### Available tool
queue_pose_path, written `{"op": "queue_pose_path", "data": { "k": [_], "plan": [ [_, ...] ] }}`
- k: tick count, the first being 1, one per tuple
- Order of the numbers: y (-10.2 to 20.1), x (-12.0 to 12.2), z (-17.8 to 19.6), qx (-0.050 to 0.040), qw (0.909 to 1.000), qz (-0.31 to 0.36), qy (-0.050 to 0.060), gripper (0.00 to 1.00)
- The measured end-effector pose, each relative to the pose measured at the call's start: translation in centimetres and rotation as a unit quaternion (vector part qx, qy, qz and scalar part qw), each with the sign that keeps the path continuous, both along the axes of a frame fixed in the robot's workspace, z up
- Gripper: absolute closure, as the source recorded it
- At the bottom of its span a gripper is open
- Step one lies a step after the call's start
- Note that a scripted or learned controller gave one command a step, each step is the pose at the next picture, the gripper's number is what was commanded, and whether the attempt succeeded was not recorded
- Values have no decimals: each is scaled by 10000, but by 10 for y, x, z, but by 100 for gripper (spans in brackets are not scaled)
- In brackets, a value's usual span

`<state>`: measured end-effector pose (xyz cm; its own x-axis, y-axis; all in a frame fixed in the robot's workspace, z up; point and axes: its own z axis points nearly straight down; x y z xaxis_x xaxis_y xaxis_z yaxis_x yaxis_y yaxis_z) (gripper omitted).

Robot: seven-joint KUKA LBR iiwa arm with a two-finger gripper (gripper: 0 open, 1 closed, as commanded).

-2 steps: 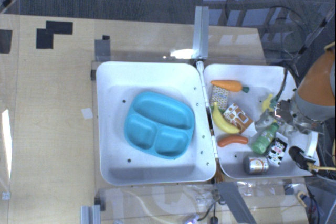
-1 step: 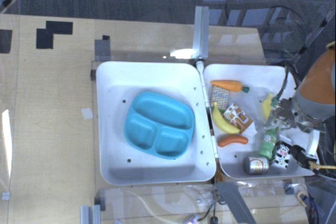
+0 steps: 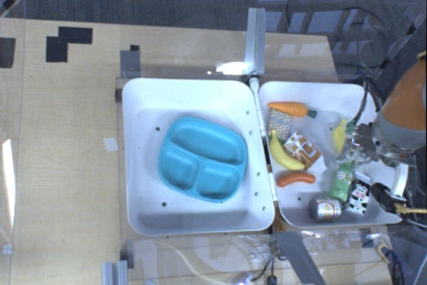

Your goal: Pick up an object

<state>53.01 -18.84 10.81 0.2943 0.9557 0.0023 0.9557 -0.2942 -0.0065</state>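
Grey-armed two-finger gripper (image 3: 352, 158) hangs low over the green plastic bottle (image 3: 341, 181) in the right white bin (image 3: 300, 217), apparently lined up for a grasp; finger state cannot be told.

Bright, even overhead light (one glare patch on the bench (image 3: 230, 67) above the bins), soft shadows, slightly soft focus.

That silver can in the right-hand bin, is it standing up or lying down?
Lying down. The silver can rests on its side near the right bin's front edge, its round end facing the left, beside the green bottle.
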Motion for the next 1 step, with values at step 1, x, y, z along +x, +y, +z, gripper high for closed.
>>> {"op": "queue_pose_path", "data": {
  "k": [1],
  "plan": [
    [94, 24, 97, -17, 9991, 433, -24, 100]
  ]
}}
